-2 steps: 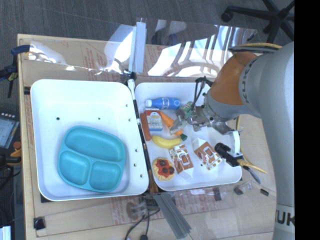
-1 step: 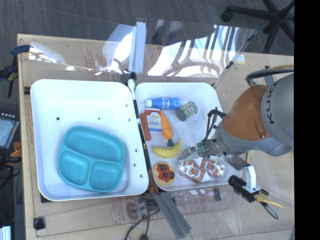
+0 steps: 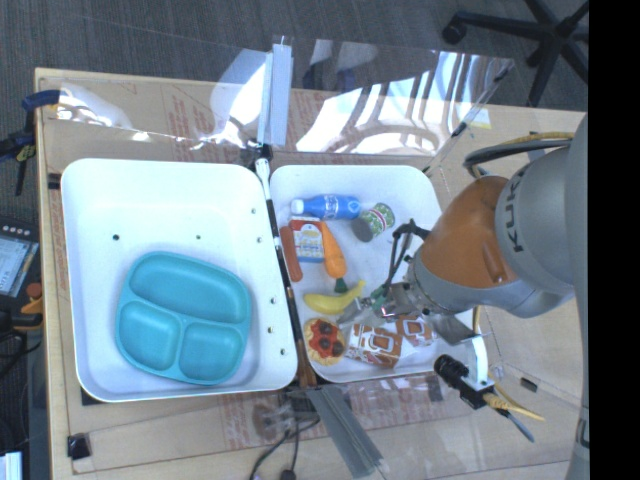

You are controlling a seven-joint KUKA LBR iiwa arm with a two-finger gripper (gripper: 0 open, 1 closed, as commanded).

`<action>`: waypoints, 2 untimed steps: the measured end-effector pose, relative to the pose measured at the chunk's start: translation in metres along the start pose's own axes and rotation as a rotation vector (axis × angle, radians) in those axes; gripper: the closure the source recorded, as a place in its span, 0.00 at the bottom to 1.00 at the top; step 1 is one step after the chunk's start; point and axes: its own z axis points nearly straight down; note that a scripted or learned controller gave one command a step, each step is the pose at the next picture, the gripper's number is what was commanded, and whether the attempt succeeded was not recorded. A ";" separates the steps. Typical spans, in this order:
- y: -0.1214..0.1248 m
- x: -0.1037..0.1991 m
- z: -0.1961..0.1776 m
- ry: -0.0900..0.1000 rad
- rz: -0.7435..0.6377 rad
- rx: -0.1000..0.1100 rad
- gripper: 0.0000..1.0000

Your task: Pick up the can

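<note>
Orange-banded arm [image 3: 480, 248] hides its fingers' state; the can [image 3: 376, 220], lying sideways, looks light, stiff, slippery: grip across its body.

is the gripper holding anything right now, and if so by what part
It cannot be told. The gripper sits low in the right bin, near the banana, and nothing shows between its fingers. The can lies apart, toward the bin's far end.

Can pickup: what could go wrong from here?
1. The can lies on its side near the bin's far wall, so it may roll away when touched.
2. The blue bottle lies just beside it and could get knocked or grabbed instead.
3. The gripper sits low over the banana, away from the can.
</note>
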 end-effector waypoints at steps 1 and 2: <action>0.004 0.042 0.001 0.000 0.006 0.002 0.00; -0.004 -0.025 0.002 0.002 -0.115 0.004 0.00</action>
